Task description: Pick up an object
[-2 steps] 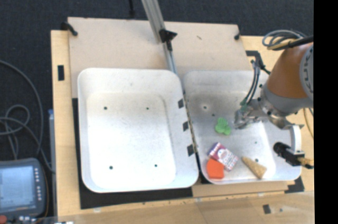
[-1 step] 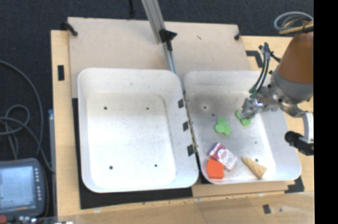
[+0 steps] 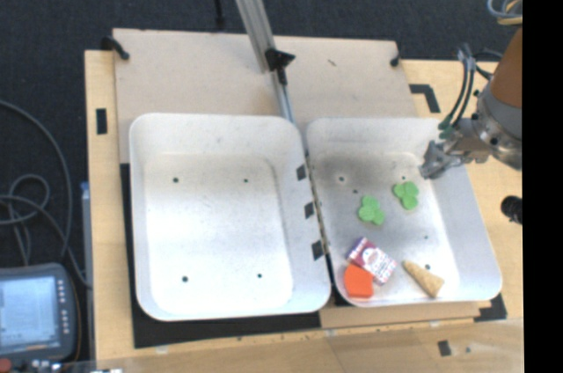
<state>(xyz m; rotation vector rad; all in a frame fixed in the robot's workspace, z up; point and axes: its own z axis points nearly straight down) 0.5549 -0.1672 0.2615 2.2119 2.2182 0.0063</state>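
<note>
A: State the location of the candidate objects.

B: All lie in the right bin (image 3: 457,213). Two green pieces (image 3: 388,202) sit near its middle, close together but apart. Toward the near rim lie a pink-and-white packet (image 3: 371,260), an orange block (image 3: 358,281) touching or just beside it, and a tan wedge (image 3: 425,277) a little to the right. The left bin (image 3: 220,142) adjoins it.

A: Position of the gripper (image 3: 435,164)?

B: Above the right bin's far right part, near the upper green piece, apart from every object.

A: Identify the failure risks.

B: In my judgement, the green pieces are low and flat; a descent off centre would push one aside rather than capture it. The packet and block are crowded, so a closure there could catch both or neither. The wedge lies close to the rim, which could obstruct a finger.

A: Jaw state?

B: Cannot be determined; the tip is too small and blurred. Nothing is seen held.
</note>
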